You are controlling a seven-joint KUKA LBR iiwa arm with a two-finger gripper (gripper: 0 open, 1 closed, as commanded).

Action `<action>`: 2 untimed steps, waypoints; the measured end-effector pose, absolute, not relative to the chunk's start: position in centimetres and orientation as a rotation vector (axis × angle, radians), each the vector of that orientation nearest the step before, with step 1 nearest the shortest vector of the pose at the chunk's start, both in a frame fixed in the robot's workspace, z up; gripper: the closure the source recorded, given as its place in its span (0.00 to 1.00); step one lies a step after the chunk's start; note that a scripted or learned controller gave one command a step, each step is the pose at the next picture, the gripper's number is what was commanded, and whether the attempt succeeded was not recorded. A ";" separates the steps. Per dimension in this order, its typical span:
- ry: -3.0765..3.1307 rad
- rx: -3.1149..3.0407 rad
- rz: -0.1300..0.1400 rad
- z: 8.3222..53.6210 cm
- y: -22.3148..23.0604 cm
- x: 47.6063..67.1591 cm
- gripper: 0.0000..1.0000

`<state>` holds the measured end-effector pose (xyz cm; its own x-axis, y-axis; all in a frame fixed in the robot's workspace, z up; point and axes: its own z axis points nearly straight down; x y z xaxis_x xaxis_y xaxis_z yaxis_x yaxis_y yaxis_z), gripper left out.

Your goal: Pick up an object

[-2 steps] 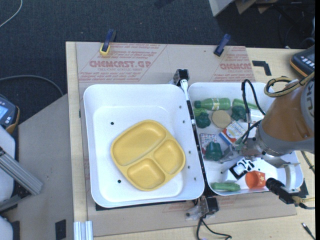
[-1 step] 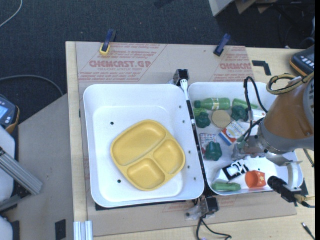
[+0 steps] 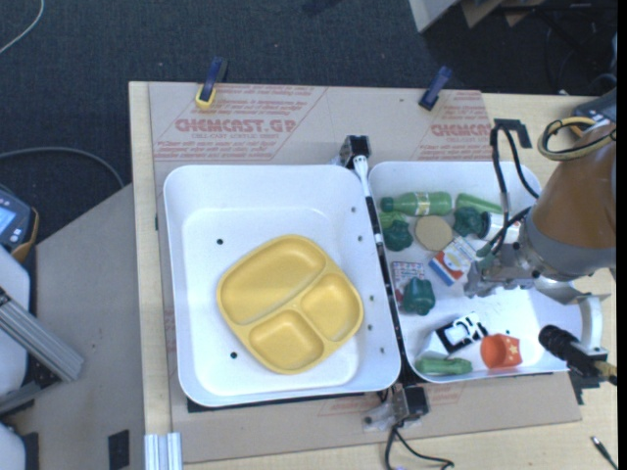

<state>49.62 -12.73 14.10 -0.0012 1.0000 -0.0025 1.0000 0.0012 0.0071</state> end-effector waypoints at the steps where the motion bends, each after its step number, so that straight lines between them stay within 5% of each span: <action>1: 2.218 2.216 0.004 18.5 -12.5 49.4 1.00; 2: 2.218 2.215 0.005 22.7 -12.5 49.5 1.00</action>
